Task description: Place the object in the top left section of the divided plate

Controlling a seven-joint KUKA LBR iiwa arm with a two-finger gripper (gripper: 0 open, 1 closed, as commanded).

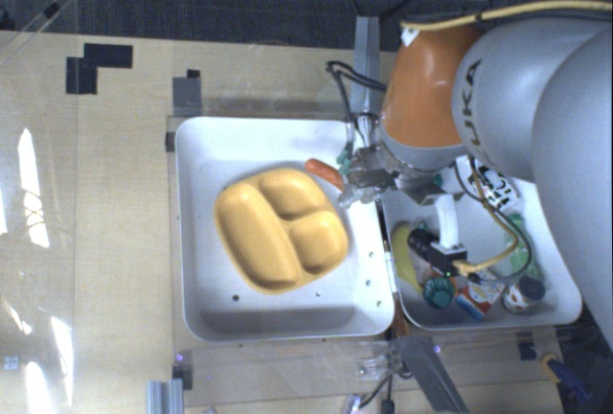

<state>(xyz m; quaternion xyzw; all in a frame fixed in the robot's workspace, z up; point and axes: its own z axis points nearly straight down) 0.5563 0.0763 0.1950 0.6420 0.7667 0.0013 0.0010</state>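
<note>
A grey arm (536,105) reaches in from the right, its gripper (356,174) low over the bins' shared edge, fingers' state unclear, beside an orange object (324,172), possibly a carrot, touching the yellow divided plate (280,228).

White floor lay free around the divided plate (280,228) in the left bin (192,211); the arm (498,105) and clutter (460,292) crowded the right bin (565,307).

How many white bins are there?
2. The left bin holds the yellow divided plate. The right bin, partly hidden under the arm, holds small objects.
</note>
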